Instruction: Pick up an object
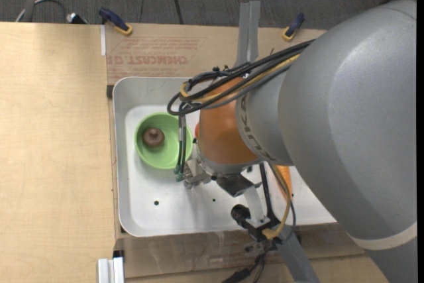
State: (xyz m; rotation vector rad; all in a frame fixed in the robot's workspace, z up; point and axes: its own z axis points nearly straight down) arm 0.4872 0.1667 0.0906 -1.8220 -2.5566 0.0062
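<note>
Hand (pixel 186 177) low in white bin (pixel 132 209), beside green bowl (pixel 159 140) rim

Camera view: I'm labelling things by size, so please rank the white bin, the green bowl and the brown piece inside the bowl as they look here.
1. white bin, largest, though the arm hides part of it
2. green bowl
3. brown piece, smallest

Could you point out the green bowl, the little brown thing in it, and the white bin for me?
Green bowl (pixel 149 154): overhead camera view, on its lower inner wall.
Brown thing (pixel 155 136): overhead camera view, on its rounded top.
White bin (pixel 142 205): overhead camera view, on its bare floor.
</note>
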